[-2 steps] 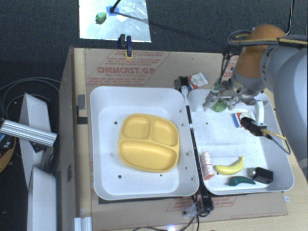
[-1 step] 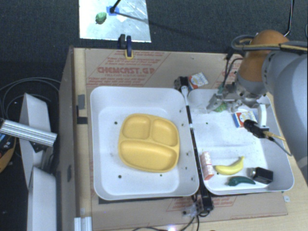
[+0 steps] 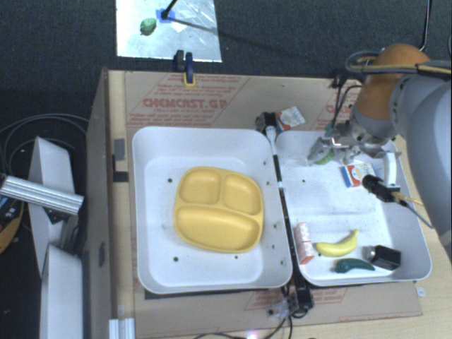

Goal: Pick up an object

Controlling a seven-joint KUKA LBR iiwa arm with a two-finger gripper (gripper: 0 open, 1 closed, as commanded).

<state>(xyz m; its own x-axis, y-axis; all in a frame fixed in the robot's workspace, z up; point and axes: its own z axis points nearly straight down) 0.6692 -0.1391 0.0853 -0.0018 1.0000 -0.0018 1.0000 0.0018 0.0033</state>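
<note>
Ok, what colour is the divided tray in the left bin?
Yellow tray, seen plainly in the camera view.

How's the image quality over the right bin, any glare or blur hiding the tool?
Camera view: the right bin is evenly lit, with soft shadows under the banana; the tool is smeared and low-contrast against the white floor; the foil sheet above the bench glares.

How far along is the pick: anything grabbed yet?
Done: the arm has reached the right bin, with the tool low at its far left corner over a small greenish item. In hand: nothing visibly held. Left: close on something and lift it; the banana, dark block and teal piece lie at the near edge.
</note>
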